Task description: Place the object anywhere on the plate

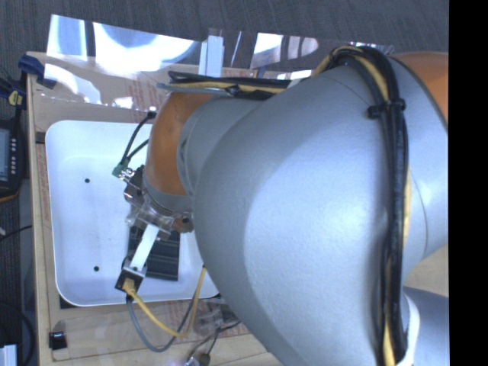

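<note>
My grey arm with its orange band (169, 147) reaches in from the right and covers most of the view. Its wrist hangs low over the near right part of the left white bin (84, 204), and my gripper (158, 247) sits there as a dark ribbed shape under the wrist. Whatever lies beneath the gripper is hidden by the arm. The bare floor of this bin shows two small dark dots and nothing else.
The arm's bulk hides the right bin. The wooden bench edge (91, 322) runs along the front, with loose grey and yellow cables (164, 328) on it. A shiny clear sheet (114, 52) stands behind the bin.
</note>
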Tool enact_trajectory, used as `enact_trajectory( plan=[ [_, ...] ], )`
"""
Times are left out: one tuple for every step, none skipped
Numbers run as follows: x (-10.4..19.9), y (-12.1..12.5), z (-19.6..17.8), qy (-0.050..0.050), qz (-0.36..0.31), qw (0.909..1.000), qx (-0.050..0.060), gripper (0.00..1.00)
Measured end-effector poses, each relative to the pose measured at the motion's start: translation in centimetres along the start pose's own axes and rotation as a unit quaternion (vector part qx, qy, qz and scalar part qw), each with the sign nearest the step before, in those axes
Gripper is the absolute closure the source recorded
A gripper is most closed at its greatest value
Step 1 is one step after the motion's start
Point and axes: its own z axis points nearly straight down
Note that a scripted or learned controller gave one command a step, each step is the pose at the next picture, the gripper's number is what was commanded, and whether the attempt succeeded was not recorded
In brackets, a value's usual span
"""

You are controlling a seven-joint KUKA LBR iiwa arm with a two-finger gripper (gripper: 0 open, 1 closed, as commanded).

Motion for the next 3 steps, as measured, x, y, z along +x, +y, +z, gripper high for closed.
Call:
enact_trajectory(
  plan=[
    [0.0,0.0,0.0,0.000,0.000,1.0000,0.000,0.00],
    [-4.9,0.7,-13.6,0.002,0.063,0.9980,-0.001,0.00],
    [-4.8,0.6,-14.4,0.001,0.060,0.9982,0.002,1.00]
  ],
)
